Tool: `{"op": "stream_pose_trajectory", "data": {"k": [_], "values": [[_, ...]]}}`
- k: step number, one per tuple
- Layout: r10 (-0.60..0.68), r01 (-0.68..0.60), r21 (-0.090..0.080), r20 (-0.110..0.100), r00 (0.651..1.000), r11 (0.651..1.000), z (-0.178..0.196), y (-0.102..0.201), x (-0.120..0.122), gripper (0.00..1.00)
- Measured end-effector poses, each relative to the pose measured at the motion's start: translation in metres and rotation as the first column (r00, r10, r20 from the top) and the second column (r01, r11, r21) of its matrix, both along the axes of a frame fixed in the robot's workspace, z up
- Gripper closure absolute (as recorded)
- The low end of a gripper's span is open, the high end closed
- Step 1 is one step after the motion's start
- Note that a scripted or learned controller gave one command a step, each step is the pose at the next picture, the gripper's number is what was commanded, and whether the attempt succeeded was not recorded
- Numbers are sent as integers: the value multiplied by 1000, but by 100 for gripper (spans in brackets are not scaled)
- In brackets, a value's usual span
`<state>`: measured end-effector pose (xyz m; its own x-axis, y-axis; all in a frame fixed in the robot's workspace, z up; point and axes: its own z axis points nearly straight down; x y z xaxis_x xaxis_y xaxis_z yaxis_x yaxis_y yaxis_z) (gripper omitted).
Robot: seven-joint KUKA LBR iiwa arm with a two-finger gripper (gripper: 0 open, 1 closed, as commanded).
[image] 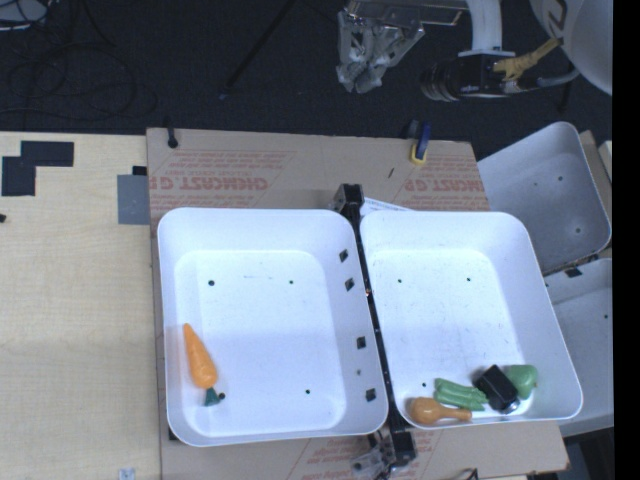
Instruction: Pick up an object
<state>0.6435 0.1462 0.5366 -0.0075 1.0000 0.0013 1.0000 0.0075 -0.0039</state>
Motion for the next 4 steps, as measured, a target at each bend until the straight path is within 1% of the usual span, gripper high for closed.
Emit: {"op": "stream_pose_trajectory", "data": {"k": [2,3,4], "values": [[-4,4,-2,1,1000,1000,0,99,0,100],[-8,8,-4,-3,1000,1000,-24,97,0,100],[-13,13,-8,-11,1000,1000,-135,41,0,100]]}}
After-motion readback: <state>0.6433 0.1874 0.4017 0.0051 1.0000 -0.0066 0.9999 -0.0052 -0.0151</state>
